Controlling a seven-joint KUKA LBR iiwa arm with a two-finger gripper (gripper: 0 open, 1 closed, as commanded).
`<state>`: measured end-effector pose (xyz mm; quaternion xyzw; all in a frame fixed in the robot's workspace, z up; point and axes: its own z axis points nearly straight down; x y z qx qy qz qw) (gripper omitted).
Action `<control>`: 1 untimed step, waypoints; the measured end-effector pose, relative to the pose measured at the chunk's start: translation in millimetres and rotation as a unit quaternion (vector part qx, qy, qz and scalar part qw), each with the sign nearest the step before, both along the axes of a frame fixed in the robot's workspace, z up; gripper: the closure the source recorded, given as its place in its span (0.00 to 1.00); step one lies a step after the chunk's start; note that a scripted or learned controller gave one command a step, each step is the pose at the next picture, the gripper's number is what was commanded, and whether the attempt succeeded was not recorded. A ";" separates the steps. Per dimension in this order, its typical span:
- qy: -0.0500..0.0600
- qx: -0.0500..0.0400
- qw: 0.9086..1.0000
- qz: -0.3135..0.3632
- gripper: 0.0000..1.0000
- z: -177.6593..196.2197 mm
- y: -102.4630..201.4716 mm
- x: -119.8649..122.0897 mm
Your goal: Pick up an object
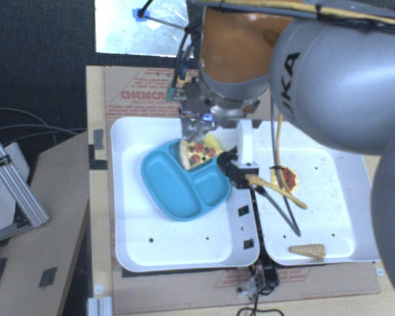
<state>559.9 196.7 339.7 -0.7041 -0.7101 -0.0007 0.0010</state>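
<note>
Gripper (199, 131): I see it over the blue tray's (178, 189) top edge; grip state I cannot tell.
Pizza slice (199, 153): on that tray's rim.
Cone (308, 249): far right of the tray.

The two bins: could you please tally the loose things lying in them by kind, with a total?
Blue divided plate: 1
Pizza slice: 1
Yellow piece behind the slice, perhaps a banana: 1
Tongs: 1
Small round red-topped piece: 1
Ice-cream cone: 1
Total: 6
</note>
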 end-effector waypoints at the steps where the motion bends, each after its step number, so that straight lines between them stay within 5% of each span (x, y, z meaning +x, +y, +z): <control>1: 0.001 -0.003 1.000 -0.006 1.00 -97.4 -17.9 110.5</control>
